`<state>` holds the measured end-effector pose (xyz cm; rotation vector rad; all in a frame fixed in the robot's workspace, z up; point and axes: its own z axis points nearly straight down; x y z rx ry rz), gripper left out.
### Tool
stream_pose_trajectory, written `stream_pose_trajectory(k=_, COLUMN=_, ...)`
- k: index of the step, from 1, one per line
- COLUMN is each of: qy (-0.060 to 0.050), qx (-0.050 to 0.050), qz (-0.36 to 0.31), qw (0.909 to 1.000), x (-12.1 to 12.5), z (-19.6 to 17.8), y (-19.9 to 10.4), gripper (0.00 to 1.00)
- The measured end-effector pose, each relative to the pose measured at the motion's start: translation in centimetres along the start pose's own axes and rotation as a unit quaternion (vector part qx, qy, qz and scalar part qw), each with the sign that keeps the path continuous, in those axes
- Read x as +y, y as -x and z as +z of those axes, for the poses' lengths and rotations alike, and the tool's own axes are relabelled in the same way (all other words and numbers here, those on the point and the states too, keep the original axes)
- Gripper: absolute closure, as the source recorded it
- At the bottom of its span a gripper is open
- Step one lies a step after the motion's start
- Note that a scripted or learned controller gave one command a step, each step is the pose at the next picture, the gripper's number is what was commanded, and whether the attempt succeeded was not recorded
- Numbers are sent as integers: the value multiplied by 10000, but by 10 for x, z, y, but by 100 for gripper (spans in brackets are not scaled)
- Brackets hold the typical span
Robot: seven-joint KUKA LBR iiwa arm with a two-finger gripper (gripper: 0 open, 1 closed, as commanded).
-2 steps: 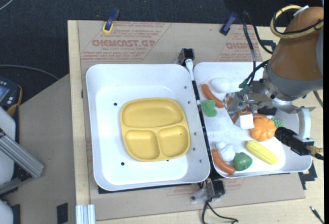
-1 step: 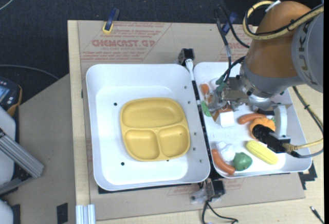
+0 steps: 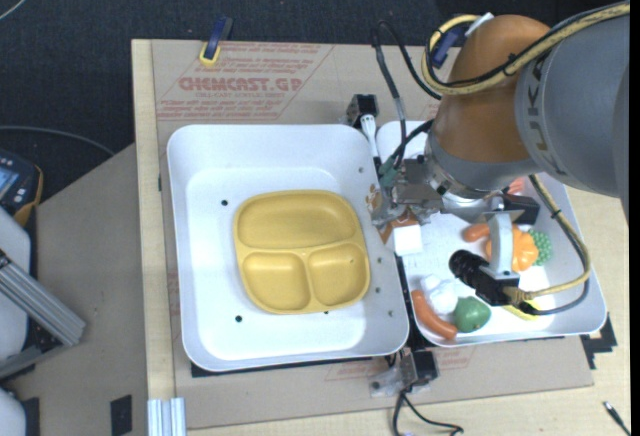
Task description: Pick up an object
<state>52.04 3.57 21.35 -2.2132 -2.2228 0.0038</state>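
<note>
two bins, so which one is it working?

the right bin (image 3: 592,312) (the crowded one). the arm (image 3: 560,94) reaches over it, and the gripper (image 3: 400,199) hangs low by that bin's left wall, just above a small white block (image 3: 408,240).

has it got anything?

can't tell. the wrist hides whether the gripper is released or clenched, and i see nothing held. i'd call this the reach-down step, nothing lifted yet.

what's there to take?

an orange sausage (image 3: 435,316) and a green lump (image 3: 472,312), touching, near the front edge, and the white block closer in. the yellow plate (image 3: 300,249) sits alone in the left bin (image 3: 185,224).

next?

i'd guess it needs to settle squarely over one piece, grip it, then lift straight up clear of the wall.
</note>
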Motion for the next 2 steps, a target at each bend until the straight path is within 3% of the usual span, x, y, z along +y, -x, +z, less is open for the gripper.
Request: stream_pose_trajectory(k=2, qy=35, qx=-9, qz=17, qw=10000, x=-5, z=-21, y=3, gripper=100)
